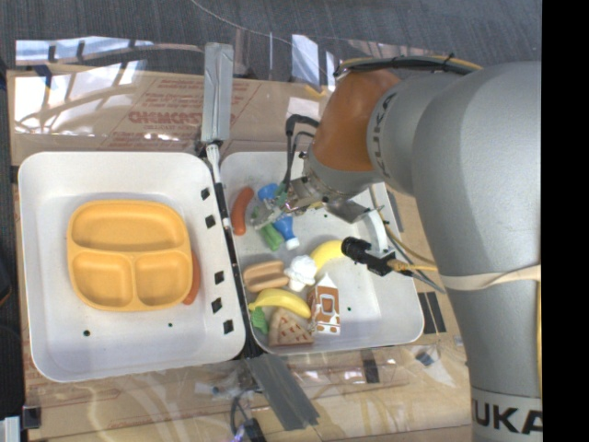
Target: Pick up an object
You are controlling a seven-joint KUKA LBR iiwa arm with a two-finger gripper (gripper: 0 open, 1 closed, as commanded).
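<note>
Grey and orange, the arm (433,145) is reaching in from the right of the camera view and lowering its pincer (276,208) into the upper left of the right bin (405,316). Whether the pincer is spread or pressed together, I cannot tell. It is hovering over a small cluster: a blue toy (270,193), a green piece (273,238) and a blue-and-white piece (289,233) just below it. A red sausage (240,208) is lying just to the left, its long axis running nearly upright in the view, close to the bin's left wall. The blue toy looks like the likely target, sitting right under the pincer. Further down are lying a hot dog (265,273), two bananas (327,252), a white toy (301,270), a small carton (325,309) and a waffle-like piece (290,330). The left bin (37,247) is holding a yellow divided tray (129,251)
</note>
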